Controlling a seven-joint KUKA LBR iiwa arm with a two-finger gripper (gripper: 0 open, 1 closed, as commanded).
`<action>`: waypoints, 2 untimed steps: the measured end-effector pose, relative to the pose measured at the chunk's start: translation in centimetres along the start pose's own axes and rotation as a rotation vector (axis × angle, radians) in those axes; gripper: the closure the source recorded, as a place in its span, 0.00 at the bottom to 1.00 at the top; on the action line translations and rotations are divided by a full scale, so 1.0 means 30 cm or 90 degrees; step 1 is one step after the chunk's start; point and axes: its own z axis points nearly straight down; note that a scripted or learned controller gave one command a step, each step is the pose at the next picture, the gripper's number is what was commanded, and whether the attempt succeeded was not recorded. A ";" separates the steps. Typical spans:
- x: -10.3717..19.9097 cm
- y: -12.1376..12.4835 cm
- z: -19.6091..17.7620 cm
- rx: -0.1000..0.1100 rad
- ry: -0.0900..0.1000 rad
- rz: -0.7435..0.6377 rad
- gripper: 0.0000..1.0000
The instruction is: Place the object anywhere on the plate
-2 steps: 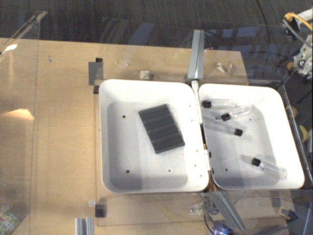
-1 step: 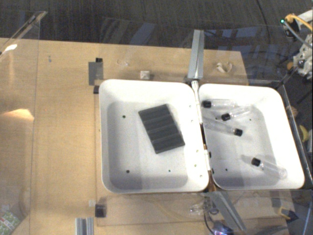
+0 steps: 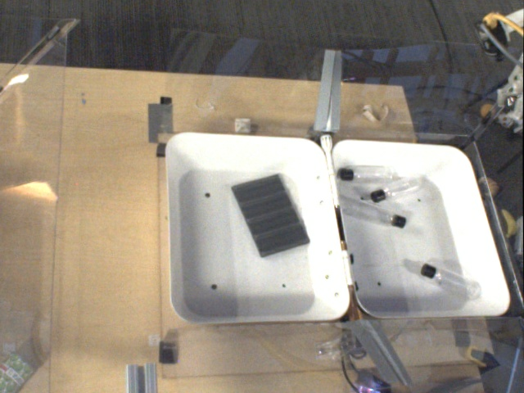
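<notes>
Four clear plastic tubes with black caps lie in the right white shallow bin point(image 3: 483, 219). One tube point(image 3: 363, 173) sits near the bin's upper left corner, a second point(image 3: 391, 191) just below and right of it, a third point(image 3: 378, 214) under that with its cap pointing right, all three close together and angled differently. The fourth tube point(image 3: 449, 278) lies well apart, toward the lower right corner. The dark grey ridged rectangular plate point(image 3: 270, 214) lies flat and tilted in the left white shallow bin point(image 3: 184, 244), roughly central, apart from all walls. The bins touch along a shared middle edge. Both rest on the light wooden table point(image 3: 98, 244). A grey metal bar point(image 3: 329, 92) stands behind the seam. Small dark blocks point(image 3: 161, 119) sit near the left bin's corners. Tool state: cannot tell.
</notes>
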 end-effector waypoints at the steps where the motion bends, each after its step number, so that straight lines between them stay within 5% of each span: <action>1: 0.003 0.001 0.007 0.000 0.000 0.001 1.00; 2: 0.007 -0.006 -0.024 0.002 0.000 -0.003 1.00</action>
